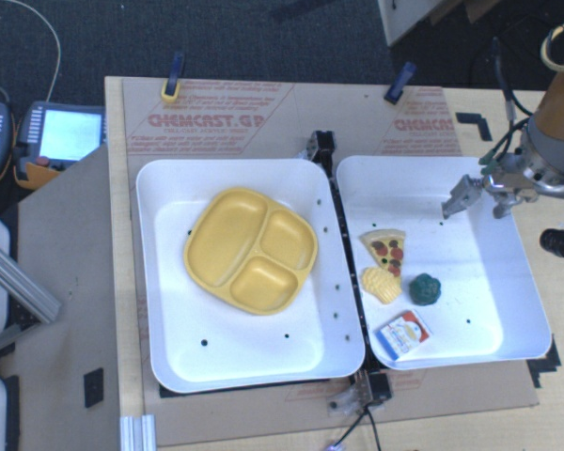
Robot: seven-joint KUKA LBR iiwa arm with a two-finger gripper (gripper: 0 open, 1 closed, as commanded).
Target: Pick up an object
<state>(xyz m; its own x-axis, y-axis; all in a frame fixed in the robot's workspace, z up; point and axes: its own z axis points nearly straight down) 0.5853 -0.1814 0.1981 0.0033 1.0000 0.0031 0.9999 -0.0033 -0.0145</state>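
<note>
In the right bin (493,294) lie a pizza slice (385,248), a yellow corn-like piece (382,285), a dark green broccoli piece (425,289) and a small red and white packet (401,334). My gripper (479,195) hangs over the bin's far right part, well away from these objects. Its fingers (459,198) stand spread apart with nothing between them. The arm comes in from the right edge.
The left bin (169,327) holds a yellow three-compartment plate (252,249). A black clamp (321,145) sits between the bins at the back. Blue clips (399,83) hold the cardboard's far edge. Screens (66,134) stand off the bench to the left.
</note>
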